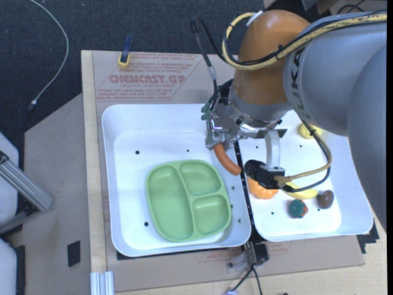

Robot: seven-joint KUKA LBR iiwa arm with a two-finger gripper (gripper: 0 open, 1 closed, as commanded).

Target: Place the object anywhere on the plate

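We see the gripper (222,145) hanging over the seam between the two bins, its fingers clamped on an orange carrot (228,161), which slants down toward five o'clock. The carrot sits in the air just off the two o'clock corner of the green plate (187,200), apart from it. The plate, split into three compartments, lies in the left bin (123,165). In the right bin (344,220), at about four o'clock from the gripper, lie an orange fruit (264,192), a banana (304,193), a teal ball (298,209) and a small brown piece (325,198). The grey arm (334,66) reaches in from three o'clock.
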